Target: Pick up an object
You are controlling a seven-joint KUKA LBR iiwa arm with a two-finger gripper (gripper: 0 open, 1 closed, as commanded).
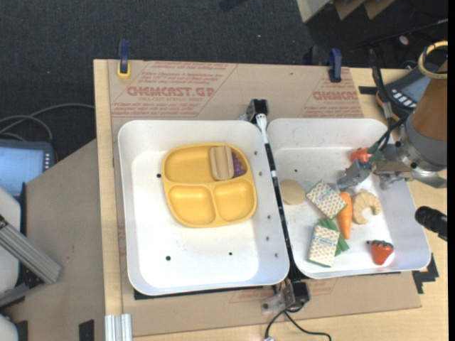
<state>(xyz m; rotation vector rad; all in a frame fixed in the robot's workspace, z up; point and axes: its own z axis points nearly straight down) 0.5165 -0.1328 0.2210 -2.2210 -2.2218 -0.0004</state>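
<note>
carrot [345, 221]: smooth orange cone, long axis near-vertical, tip pointed down; flanked by checkered packet [328, 199] | gripper [353, 176]: jaw state cannot be told

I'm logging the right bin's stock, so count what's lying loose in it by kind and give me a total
Checkered packets: 2
Carrot: 1
Strawberry: 1
Croissant: 1
Beige round piece: 1
Total: 6

Right bin [298, 137] crowded low, upper-left floor open
</note>
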